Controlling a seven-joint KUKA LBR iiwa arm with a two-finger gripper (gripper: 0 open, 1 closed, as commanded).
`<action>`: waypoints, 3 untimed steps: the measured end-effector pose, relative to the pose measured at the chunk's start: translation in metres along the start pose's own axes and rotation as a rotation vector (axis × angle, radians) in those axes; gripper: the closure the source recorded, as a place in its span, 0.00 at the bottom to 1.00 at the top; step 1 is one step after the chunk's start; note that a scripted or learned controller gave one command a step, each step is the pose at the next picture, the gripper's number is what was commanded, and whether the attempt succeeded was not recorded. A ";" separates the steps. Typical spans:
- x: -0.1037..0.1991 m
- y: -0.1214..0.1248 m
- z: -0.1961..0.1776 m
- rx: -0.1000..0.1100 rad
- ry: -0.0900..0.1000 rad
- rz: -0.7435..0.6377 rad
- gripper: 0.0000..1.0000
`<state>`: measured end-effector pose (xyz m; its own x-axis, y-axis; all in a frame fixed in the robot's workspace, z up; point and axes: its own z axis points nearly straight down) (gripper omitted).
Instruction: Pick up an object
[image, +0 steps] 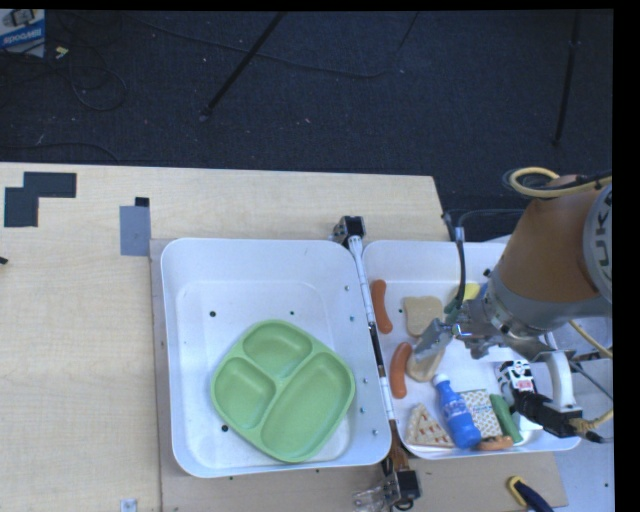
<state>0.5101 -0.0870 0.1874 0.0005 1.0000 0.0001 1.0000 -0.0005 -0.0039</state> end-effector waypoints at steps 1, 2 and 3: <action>-0.041 0.014 0.099 -0.001 0.003 0.002 0.00; -0.036 -0.032 0.099 -0.009 0.001 0.001 0.00; -0.037 -0.031 0.090 -0.006 0.006 0.006 1.00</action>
<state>0.4786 -0.1235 0.0980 0.0066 1.0000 0.0063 1.0000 -0.0066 0.0019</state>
